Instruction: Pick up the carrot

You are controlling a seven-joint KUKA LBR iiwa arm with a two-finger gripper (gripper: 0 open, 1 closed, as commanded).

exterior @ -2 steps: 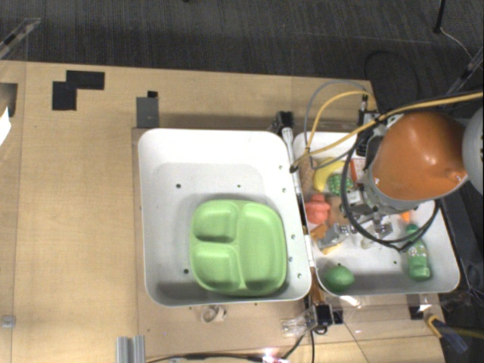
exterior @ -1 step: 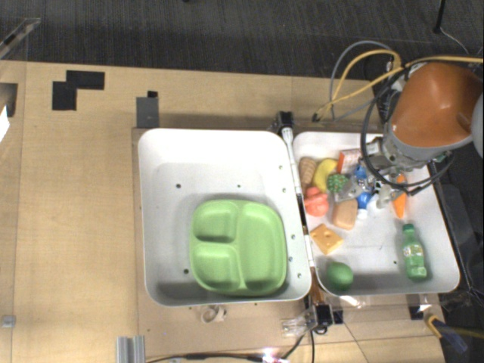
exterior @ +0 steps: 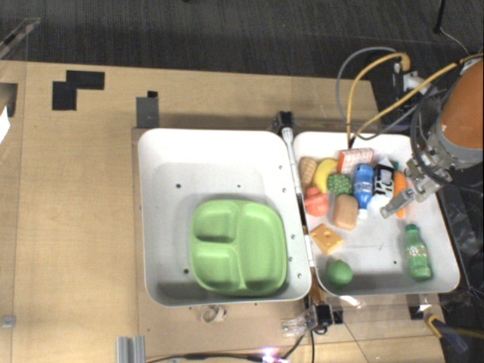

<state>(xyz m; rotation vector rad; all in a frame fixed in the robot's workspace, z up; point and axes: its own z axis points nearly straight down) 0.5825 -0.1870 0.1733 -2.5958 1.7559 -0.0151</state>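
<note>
The carrot (exterior: 399,183) is a small orange piece lying in the right bin (exterior: 378,237) near its right side, just right of a black-and-white item (exterior: 384,178). My gripper (exterior: 396,200) hangs directly over it, reaching in from the right, and hides most of it. Orange shows above and below the gripper's body. I cannot tell whether the carrot is touched or held.
Several toy foods crowd the right bin's back left: a blue bottle (exterior: 364,184), a red-and-white can (exterior: 355,158), a tan loaf (exterior: 345,212) and a cheese wedge (exterior: 327,238). A green ball (exterior: 339,272) and a green bottle (exterior: 416,252) lie toward the front. The left bin holds a green divided tray (exterior: 238,244).
</note>
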